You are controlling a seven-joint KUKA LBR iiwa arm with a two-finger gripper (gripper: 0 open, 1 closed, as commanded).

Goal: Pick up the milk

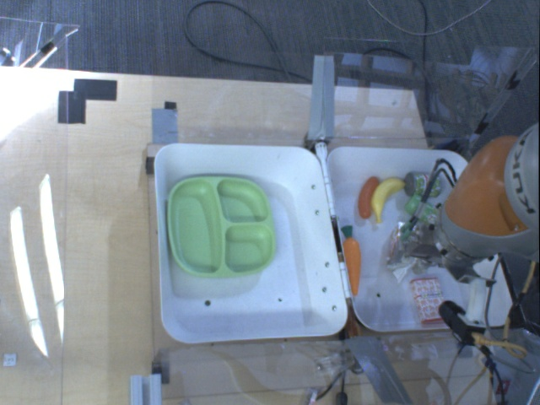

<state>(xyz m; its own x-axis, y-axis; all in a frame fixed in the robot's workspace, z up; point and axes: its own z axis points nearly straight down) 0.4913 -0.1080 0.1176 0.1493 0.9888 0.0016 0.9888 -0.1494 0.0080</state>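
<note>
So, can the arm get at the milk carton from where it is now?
Probably yes: the end effector hangs over the right bin, close beside the milk carton, which lies flat with nothing on it.

— Condition of the bench [76, 226]?
— Pale wood surface. Strong glare falls on its left part, with bright streaks below that. A black L-shaped mark [84, 98] sits near the bench's far left edge.
— And beyond the bench?
— Dark grey carpet [169, 24] along its far side. Black cables [245, 32] loop on it.
</note>
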